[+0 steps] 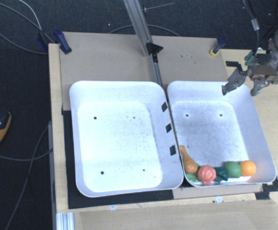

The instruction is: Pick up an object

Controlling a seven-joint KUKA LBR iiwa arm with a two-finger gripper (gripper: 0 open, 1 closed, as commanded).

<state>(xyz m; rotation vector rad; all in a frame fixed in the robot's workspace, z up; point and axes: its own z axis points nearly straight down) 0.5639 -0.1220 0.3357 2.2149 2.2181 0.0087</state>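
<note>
Gripper [243, 86] at right bin's [254, 114] 1 o'clock rim, fingers spread, seemingly grasping nothing. Toys [220, 170] untouched at 6 o'clock; pick not started.

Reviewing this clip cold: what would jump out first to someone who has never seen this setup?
The eye goes first to the bright cluster along the near edge of the right bin: an orange ball, a green ball, a pink ball and an orange carrot-like piece, all bunched together. Next comes the gripper, hovering open over that bin's far right corner, well away from the pile and holding nothing.
</note>
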